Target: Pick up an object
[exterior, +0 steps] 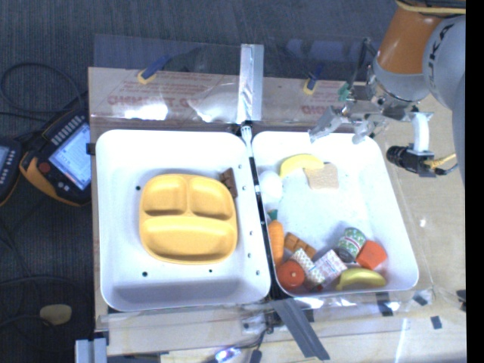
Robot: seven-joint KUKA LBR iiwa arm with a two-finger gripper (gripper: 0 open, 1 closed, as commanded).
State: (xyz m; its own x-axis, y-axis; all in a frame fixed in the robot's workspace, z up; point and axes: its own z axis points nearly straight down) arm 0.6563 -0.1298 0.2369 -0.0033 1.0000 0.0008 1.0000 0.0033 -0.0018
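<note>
- The task is judged to be at its start: no object is seen lifted, and every item lies inside a bin.
- The gripper (344, 127) is seen at the far edge of the right bin (401, 225), above its back rim, with the arm reaching in from the right.
- The jaws are seen spread wide, and nothing is held between them.
- Nearest to the gripper, a yellow banana-shaped piece (299, 162) and a tan bread slice (323, 177) are found in the back part of the right bin, the two touching or nearly so.
- A white egg-shaped item (269, 185) is seen just beside the bin's left wall, with a carrot (276, 239) lying below it along the same wall.
- A cluster is packed into the front corner of the right bin: a tomato (290, 274), a small printed box (330, 265), a can (352, 243), an orange block (371, 255) and a second yellow banana (361, 278), most of them touching.
- The left bin (113, 203) is occupied by a yellow divided tray (187, 218).
- What is left, by this reckoning, is everything: a target has to be chosen, the jaws lowered over it, closed, and the object raised.
</note>
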